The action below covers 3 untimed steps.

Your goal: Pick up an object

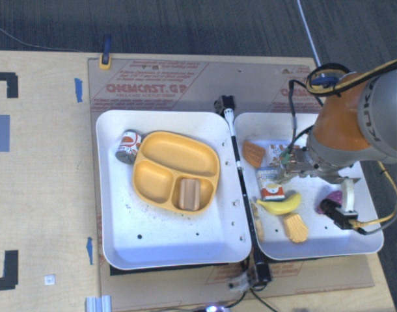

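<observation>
My gripper hangs low over the middle of the right bin, below the orange-banded wrist. Directly under and beside it lie a printed packet and a small red-and-white carton. A yellow banana lies just in front of the gripper, and a ridged yellow piece sits nearer the bin's front. A brown slice rests at the bin's left side. The gripper body hides what is between its tips.
The left bin holds a yellow divided plate with a brown block in one compartment, and a small can at the plate's far left. A black divider rail runs between the bins.
</observation>
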{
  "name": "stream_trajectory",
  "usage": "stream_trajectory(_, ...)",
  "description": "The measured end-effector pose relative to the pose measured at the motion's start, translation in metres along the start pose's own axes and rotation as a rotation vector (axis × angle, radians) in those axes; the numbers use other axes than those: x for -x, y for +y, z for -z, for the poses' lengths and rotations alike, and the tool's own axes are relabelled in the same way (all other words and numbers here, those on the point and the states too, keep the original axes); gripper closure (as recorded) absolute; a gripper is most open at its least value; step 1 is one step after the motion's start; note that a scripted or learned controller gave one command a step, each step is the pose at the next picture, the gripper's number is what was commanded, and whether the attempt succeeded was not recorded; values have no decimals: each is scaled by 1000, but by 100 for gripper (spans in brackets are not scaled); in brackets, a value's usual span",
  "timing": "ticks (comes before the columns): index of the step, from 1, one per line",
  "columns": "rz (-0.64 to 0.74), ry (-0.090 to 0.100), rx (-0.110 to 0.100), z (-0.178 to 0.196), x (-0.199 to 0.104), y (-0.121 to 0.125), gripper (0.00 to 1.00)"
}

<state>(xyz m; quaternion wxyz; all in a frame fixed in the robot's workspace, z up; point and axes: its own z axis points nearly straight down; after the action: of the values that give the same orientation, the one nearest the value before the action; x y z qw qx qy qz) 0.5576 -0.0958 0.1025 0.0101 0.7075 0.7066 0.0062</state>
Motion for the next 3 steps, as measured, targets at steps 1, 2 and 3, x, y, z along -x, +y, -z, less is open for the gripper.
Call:
stream_trajectory(1,-1,0,0,0,0,0,0)
stream_trajectory(2,1,3,-3,-11,-2,-32,0)
stream_trajectory(3,-1,-2,2,0,0,-30,100)
